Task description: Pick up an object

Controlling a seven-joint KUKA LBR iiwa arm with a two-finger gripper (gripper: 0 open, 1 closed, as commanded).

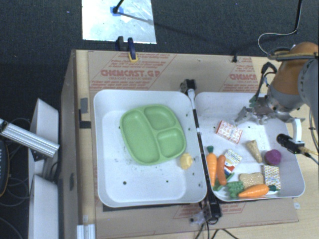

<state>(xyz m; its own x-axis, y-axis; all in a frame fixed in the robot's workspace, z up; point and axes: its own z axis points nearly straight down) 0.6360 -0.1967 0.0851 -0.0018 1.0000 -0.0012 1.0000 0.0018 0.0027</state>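
- Objects for picking lie in the right bin (pixel 299 180), most of them below and left of the gripper (pixel 253 113), which hangs over that bin's upper part on the grey arm (pixel 294 83).
- Green divided plate (pixel 152 133) sits far to the jaws' left in the left bin (pixel 107 183), with a small yellow piece (pixel 185 161) touching its lower right edge.
- Two carrots (pixel 215 169) stand side by side well below and left of the jaws, near the wall between the bins.
- Red-and-white patterned packet (pixel 229 132) lies nearest, just below and left of the jaws, apart from them.
- Third carrot (pixel 254 190) lies flat along the bottom rim, next to a green sprig (pixel 234 187) and a bread slice (pixel 250 179).
- Beige cone (pixel 253 150) lies below the jaws; a purple ball (pixel 272 157) sits below and right of them.
- Jaws look spread, with bare bin floor beneath them and nothing between the fingers.
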